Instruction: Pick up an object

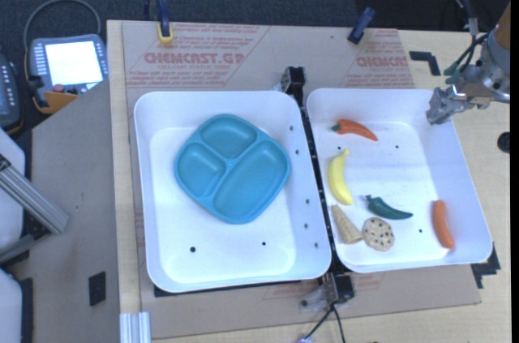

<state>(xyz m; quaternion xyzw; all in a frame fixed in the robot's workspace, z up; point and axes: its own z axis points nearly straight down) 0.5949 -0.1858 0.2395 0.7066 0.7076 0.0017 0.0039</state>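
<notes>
The right bin (454, 140) holds an orange carrot (354, 129) near its far left, a yellow banana (340, 177) along its left side, a tan wedge (347, 225), a round cookie (378, 234), a dark green pepper (387, 208) and an orange sausage (443, 223) at the right. My gripper (443, 106) hangs at the bin's far right corner, well away from these items, with nothing seen between its fingers.
The left bin (154, 195) carries a blue divided plate (233, 168). A black clamp (293, 79) sits at the far end of the seam between the bins. A tablet (71, 62) lies off the bench at the upper left.
</notes>
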